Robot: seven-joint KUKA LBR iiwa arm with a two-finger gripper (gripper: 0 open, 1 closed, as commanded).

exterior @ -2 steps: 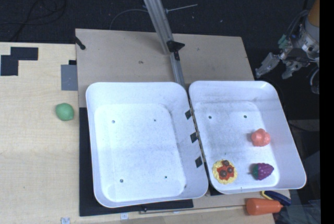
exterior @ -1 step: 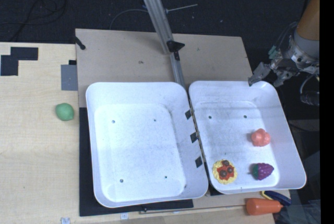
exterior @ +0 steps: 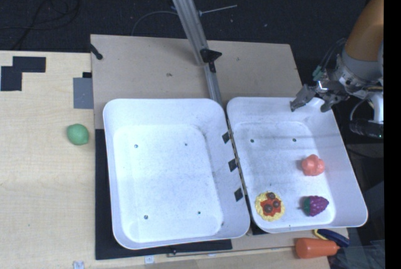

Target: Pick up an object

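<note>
Pincer (exterior: 312, 98) hangs over the far right corner of the right bin (exterior: 276, 112), fingers spread apart with nothing between them. Step in hand appears to be the approach; no object is yet taken.

Candidates lie along the right bin's near edge: a pink piece (exterior: 312, 165) toward the right wall, a purple piece (exterior: 316, 205) near the near right corner, and a yellow-and-red piece (exterior: 269, 205) beside the left wall. Their exact kinds are hard to make out.

The pink piece is nearest. Next move calls for travel toward the near edge, centring over it, then descent with fingers straddling it.
</note>
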